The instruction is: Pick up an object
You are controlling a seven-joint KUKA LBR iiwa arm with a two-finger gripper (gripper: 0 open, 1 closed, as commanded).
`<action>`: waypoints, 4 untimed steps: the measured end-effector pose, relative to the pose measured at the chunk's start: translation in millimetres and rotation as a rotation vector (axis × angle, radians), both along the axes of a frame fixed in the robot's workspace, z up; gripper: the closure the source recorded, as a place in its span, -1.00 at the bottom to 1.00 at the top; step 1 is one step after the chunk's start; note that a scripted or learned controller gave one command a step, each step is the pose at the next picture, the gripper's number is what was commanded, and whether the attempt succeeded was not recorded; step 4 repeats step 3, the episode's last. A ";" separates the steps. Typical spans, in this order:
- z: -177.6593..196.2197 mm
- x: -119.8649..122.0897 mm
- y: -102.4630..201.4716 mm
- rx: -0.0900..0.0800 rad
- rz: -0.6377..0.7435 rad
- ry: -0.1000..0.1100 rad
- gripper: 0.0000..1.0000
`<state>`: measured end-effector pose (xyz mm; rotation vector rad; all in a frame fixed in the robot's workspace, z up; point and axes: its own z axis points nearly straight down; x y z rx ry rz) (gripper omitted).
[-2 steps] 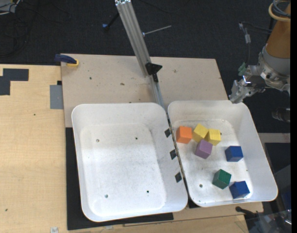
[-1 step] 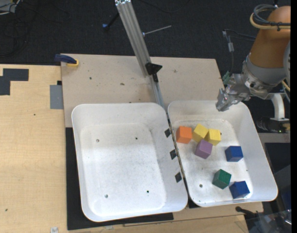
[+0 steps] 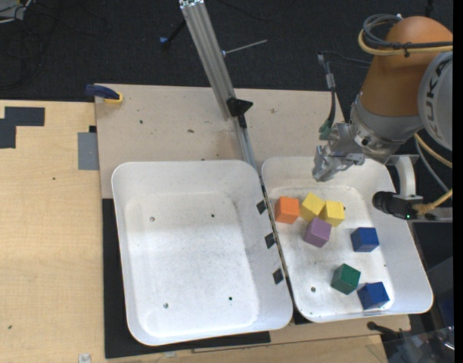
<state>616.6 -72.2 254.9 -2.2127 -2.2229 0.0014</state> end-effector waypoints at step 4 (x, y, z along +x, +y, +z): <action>-17.8 -35.1 144.5 -0.001 0.000 0.002 1.00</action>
